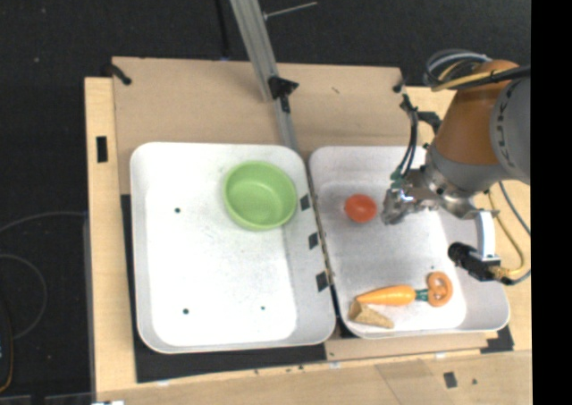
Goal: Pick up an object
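While the claw (394, 206) sits beside the tomato (361, 208), grip state unclear, centre over it before descending.

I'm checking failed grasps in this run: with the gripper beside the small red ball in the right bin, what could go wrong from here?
1. The red ball lies just left of the gripper, not between its fingers; being round, it may roll off if nudged.
2. The ball sits near the right bin's left wall, so a push could pin it there.

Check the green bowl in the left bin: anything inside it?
The green bowl sits in the left bin, and its visible interior shows nothing but green. Whatever lies under the bowl is covered.
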`<state>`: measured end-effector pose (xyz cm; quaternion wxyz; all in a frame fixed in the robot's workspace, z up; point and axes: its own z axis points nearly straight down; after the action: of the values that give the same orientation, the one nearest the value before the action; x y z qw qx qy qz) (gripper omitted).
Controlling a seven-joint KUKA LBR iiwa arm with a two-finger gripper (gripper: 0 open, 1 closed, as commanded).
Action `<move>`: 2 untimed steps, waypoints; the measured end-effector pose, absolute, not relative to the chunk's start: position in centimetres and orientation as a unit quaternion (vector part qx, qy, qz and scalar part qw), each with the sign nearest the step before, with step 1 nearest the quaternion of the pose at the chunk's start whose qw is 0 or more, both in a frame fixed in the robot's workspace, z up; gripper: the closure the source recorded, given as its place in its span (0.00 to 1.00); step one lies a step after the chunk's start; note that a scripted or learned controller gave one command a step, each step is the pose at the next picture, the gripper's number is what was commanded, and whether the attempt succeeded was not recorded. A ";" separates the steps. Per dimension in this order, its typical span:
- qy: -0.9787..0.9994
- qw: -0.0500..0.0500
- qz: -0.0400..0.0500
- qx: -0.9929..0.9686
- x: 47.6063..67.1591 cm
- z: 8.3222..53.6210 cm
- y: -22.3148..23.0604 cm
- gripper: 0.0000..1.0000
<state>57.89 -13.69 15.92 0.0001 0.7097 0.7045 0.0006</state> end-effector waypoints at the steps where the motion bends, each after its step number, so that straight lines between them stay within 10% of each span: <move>1: 0.706 0.003 0.002 0.708 57.4 21.6 -14.5 1.00; 2: 0.708 0.003 0.002 0.706 57.7 26.0 -14.3 1.00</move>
<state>57.70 -14.34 26.00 0.0030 0.7058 0.7084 0.0022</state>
